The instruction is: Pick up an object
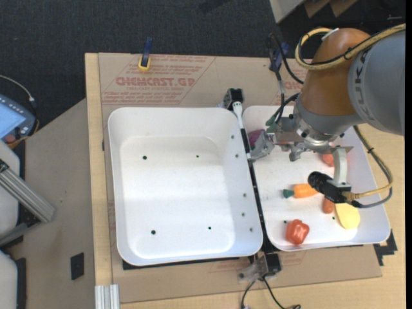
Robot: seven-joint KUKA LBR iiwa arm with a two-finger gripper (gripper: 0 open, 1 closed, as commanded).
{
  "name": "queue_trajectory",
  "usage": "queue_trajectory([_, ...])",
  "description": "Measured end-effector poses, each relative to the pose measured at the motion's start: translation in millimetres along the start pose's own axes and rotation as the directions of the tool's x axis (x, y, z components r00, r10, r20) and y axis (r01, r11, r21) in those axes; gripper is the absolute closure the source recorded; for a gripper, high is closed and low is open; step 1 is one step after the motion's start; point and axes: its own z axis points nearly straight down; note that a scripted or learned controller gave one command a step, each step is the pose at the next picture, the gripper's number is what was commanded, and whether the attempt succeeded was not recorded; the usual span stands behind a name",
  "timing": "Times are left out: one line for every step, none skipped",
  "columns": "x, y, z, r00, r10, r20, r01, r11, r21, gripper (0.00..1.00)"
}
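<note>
claw [273,144] by right bin [322,238] wall — released or clenched, can't tell
it may clip the wall and miss the purple item [255,136]

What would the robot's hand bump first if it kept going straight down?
Most likely the bare white floor of the right bin. The hand points down close beside a purple thing by the bin's left wall, so it might brush that instead; depth is hard to judge here.
</note>
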Motion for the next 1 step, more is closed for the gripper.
queue_trajectory([17.3, 94.8, -11.6, 1.0, -0.005, 0.003, 0.005, 1.0, -0.019, 0.0])
